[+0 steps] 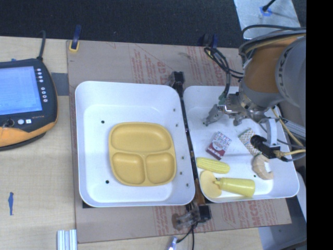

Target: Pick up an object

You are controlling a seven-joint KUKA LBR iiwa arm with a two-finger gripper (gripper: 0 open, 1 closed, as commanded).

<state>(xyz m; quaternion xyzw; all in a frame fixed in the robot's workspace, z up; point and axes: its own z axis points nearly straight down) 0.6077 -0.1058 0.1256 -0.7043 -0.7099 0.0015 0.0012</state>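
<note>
Camera view: gripper [225, 114] hangs over the right bin [200, 100] (far end), fingers spread, gripping nothing. Below it lie a small red carton [219, 145], corn cob [213, 165] and yellow bottle [237, 186]. A yellow divided tray [142, 153] sits in the left bin [93, 139].

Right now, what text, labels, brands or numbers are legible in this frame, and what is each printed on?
Nothing is legible.
Cardboard sheet: red printing, too blurred to read.
Small red and white packet: markings too small to read.
Handheld pendant: blue screen and buttons, nothing readable.
</note>
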